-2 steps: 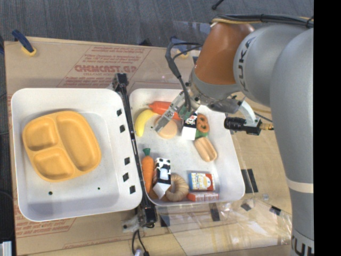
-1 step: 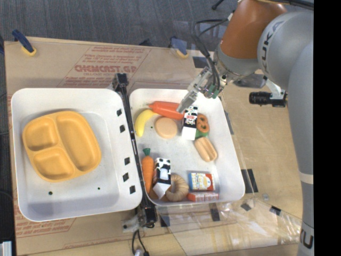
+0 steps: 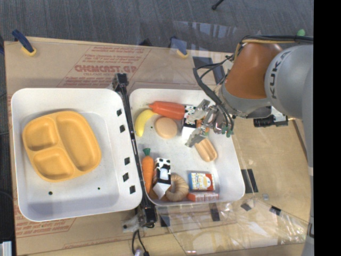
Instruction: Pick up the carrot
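The gripper (image 3: 198, 135) hovered with fingers parted and empty above the hot dog (image 3: 206, 150). The carrot (image 3: 147, 170) lay well apart by the bin's left wall (image 3: 134, 159), where a descent risked grabbing neighbouring toys.

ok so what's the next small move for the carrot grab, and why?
Probably shift the gripper toward the view's lower left, to sit above the carrot. It now hangs over the hot dog bun at the right bin's right side, while the carrot lies along the left wall, beside the milk carton.
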